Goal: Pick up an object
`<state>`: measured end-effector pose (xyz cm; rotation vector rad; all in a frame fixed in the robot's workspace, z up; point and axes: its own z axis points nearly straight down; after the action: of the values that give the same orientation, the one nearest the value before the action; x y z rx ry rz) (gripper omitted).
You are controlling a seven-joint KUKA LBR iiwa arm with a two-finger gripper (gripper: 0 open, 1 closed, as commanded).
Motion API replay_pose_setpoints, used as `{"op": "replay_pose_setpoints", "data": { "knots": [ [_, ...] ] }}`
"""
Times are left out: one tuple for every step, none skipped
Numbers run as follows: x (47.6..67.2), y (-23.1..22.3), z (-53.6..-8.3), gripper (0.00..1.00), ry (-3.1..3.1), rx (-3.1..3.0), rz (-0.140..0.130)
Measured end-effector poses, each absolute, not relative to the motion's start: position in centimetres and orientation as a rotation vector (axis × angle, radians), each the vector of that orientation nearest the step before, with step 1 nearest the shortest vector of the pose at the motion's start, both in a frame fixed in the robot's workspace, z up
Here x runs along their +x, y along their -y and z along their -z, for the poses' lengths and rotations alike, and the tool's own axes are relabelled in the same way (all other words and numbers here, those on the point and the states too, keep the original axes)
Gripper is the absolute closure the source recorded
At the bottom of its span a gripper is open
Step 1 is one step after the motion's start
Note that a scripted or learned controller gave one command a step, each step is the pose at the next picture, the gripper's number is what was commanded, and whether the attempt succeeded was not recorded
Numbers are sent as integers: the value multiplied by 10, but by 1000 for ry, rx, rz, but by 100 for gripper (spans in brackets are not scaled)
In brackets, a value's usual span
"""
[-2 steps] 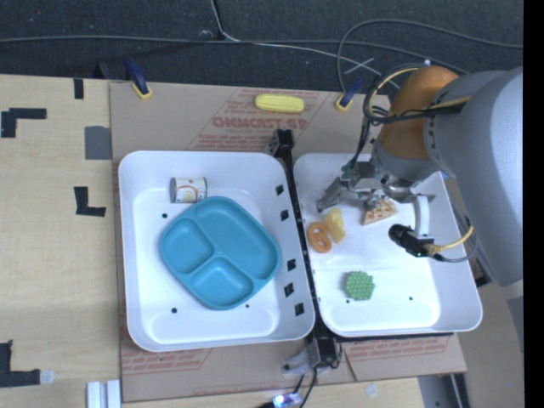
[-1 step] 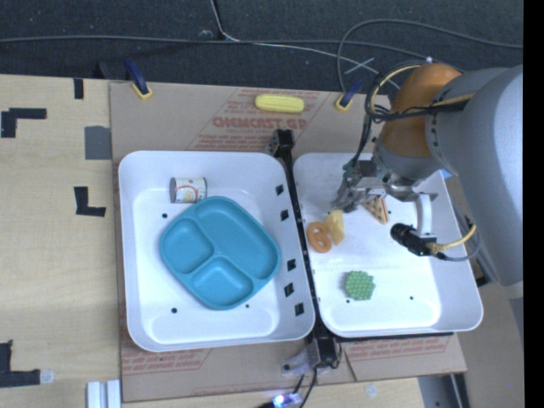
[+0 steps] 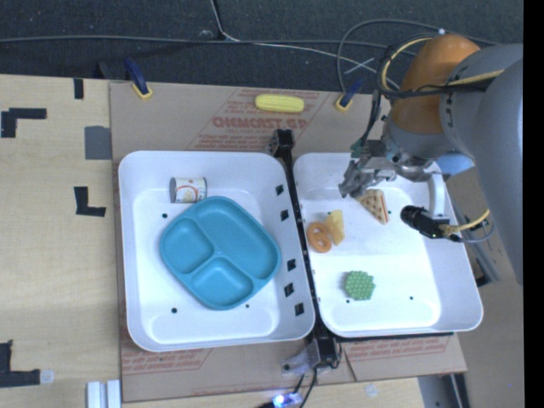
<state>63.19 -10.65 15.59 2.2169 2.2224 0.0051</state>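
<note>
The arm (image 3: 476, 100) is running off the right edge, its upper part cut away. The claw (image 3: 361, 177) is blurring against the right bin (image 3: 442, 313), too small to read, and is covering the waffle-like piece (image 3: 375, 204) at its top.

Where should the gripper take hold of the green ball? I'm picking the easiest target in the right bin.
Grip the green ball across its middle, coming straight down from above. It looks round and bumpy, so any pair of opposite sides should do, and it sits apart from the other items on the right bin's floor, leaving room for both fingers.
</note>
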Motion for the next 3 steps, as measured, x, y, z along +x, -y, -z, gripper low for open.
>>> {"op": "replay_pose_setpoints", "data": {
  "knots": [
    [635, 112, -201, 100, -2221, 2218, -4],
    [646, 113, -249, 100, -2222, 2218, -4],
    [639, 71, -245, 100, -2227, 2218, 2]
  ]
}}
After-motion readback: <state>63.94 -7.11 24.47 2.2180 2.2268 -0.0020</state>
